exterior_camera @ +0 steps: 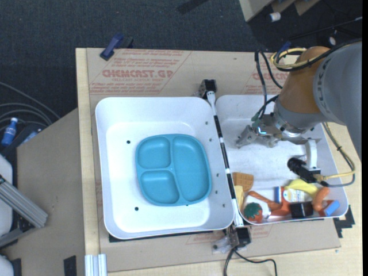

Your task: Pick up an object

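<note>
A sky-blue plastic three-compartment plate (172,169) lies flat in the middle of the left shallow white bin (109,154). In the right white bin (236,111), a jumble of small colourful toys (287,201) crowds the near edge. The end effector (253,134) hangs above that bin's far part, apart from the toys, fingers spread, nothing between them

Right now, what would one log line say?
claw: above right bin, upper part | toys: heaped at lower edge | blue plate: left bin
</note>
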{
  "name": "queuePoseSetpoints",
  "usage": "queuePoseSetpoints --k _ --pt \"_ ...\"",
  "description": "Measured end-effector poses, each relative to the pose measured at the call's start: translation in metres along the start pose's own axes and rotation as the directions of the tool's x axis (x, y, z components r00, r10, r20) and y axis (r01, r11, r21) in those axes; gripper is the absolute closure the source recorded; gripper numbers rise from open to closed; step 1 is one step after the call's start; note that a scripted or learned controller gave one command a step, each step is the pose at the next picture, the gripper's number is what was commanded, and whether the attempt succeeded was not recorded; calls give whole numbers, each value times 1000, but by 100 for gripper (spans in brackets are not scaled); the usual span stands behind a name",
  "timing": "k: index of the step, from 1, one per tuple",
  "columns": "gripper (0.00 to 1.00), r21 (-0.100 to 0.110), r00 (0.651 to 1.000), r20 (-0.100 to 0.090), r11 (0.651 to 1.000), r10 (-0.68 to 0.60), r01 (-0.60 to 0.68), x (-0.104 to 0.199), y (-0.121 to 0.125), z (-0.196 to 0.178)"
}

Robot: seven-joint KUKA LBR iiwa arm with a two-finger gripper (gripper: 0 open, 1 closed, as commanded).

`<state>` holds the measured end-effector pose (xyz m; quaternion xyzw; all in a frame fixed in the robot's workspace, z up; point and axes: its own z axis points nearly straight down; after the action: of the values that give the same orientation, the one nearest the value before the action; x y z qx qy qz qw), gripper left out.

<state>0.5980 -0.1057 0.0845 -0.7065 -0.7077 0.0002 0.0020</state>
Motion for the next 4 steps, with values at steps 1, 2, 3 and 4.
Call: queuePoseSetpoints --k 1,2,3,4 --pt "100 -1 1000 1 1000 1 -1 -1 0 -10" --pt "0 -1 1000 1 1000 1 -1 -1 0 -10" --pt "100 -2 1000 1 1000 1 -1 0 1 -20" --pt "0 -1 1000 1 1000 1 -1 0 0 -20"
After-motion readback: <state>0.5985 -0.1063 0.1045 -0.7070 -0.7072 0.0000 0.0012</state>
